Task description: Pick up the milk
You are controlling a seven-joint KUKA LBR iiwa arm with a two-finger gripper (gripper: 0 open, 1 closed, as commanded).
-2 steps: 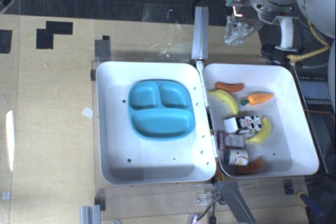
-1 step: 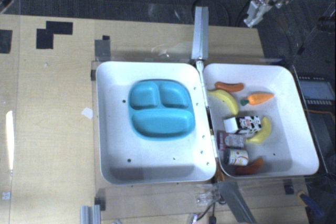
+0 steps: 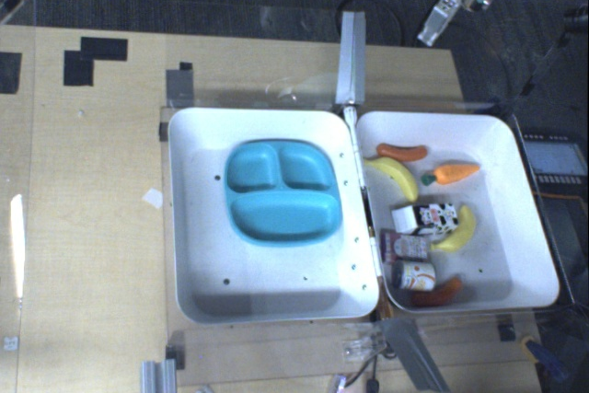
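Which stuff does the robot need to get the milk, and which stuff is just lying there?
For the job:
milk in the right bin
gripper, up above the bins

Just lying about:
two bananas
carrot
two sausages
can
blue tray in the left bin

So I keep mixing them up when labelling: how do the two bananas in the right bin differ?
The upper banana lies near the bin's left wall, just below the sausage; the lower banana lies further right, against the milk carton. The upper one runs diagonally from upper left to lower right; the lower one stands more upright and curves round the carton's right end. Both are yellow, curved and similar in size.
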